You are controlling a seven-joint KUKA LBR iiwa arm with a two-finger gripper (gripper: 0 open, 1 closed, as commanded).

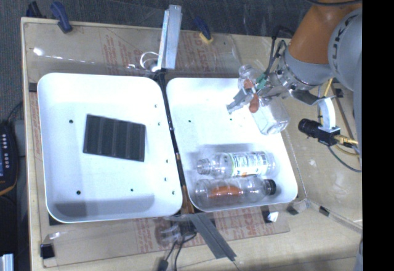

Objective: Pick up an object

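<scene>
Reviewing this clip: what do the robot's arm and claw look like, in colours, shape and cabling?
The arm is rounded, grey with a broad orange band above the wrist. The claw is small, metallic grey, with red and green bits near its base. Thin dark cables run beside the wrist.

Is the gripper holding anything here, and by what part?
Cannot be told: the gripper overlaps a clear glass-like object above the right bin, but no grasp is visible.

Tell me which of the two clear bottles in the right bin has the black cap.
The lower bottle, nearest the bin's front wall: black cap at its right end, orange inside. The upper bottle bears a white label.
</scene>
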